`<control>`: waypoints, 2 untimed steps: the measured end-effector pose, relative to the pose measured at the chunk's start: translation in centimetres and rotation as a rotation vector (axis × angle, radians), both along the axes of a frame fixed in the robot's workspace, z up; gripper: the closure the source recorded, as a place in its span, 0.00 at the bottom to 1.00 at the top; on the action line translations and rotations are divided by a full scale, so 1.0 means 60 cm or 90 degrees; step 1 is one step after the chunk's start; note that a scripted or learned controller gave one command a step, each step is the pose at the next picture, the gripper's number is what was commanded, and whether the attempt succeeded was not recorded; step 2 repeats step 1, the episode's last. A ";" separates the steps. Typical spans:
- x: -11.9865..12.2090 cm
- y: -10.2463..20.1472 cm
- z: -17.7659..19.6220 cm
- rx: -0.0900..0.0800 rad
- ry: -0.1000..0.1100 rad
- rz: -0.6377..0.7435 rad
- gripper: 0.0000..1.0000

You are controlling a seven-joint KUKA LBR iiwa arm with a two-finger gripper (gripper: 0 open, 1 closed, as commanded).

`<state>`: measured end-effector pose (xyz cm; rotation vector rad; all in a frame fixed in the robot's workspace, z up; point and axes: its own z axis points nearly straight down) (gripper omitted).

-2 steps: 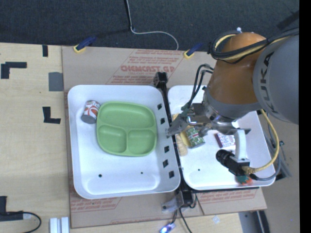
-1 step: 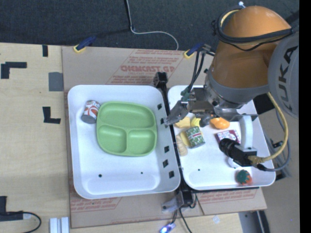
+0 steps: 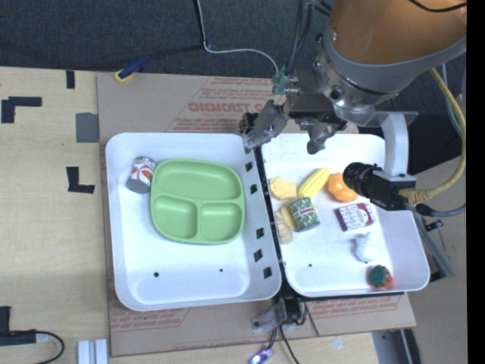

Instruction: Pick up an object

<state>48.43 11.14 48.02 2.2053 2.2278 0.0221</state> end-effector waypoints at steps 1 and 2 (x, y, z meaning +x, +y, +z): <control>-0.001 -0.005 0.003 -0.004 0.011 -0.004 1.00; -0.001 -0.005 0.003 -0.004 0.011 -0.004 1.00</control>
